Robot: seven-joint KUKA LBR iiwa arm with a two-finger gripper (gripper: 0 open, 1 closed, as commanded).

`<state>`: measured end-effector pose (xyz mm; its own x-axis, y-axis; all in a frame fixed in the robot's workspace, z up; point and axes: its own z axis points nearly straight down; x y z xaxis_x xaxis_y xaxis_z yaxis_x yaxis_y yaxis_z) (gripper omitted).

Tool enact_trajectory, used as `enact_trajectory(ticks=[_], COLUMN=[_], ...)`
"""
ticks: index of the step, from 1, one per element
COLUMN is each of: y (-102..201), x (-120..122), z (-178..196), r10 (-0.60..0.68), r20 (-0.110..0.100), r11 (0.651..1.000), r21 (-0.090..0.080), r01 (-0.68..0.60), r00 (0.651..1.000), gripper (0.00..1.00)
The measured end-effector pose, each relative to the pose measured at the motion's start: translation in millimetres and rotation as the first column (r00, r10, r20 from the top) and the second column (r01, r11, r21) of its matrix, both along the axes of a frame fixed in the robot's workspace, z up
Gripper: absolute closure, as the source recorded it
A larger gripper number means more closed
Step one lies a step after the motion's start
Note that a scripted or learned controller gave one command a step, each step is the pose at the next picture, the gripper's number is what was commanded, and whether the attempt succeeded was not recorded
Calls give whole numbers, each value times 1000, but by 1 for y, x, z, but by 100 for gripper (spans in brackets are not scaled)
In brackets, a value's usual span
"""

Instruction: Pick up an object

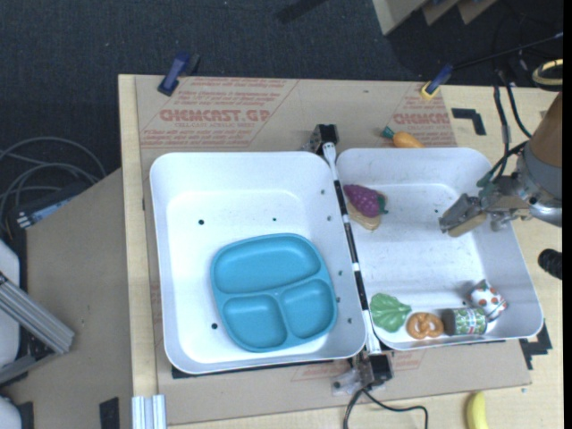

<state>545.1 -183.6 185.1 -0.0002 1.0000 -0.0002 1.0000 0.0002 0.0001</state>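
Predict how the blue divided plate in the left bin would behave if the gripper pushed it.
The blue divided plate looks like rigid plastic, so it should probably slide whole, not bend. It lies flat and wide, so tipping seems unlikely. The left bin looks smooth; it may skid easily.

Arm (545,164) cut off at the 3 o'clock edge; yellow object (476,411) clipped at the 5 o'clock edge; gripper (460,217) fingertips too blurred to read.

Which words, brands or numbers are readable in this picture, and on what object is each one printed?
"CHEMCAST G P": red print on the board behind the left bin.
The smaller red lines around it: too blurred to read.
Red print on the board behind the right bin: partly covered, not readable.
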Motion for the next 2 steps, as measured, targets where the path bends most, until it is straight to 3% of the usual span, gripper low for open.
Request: enact_trajectory(ticks=[1, 2], y=[87, 63], x=[35, 63], z=[-48, -98], r10=[2, 0], r20=[-3, 4], r11=[1000, 1000], r21=[3, 0], r01=[-2, 0], r00=[1000, 1000], gripper=[0, 0])
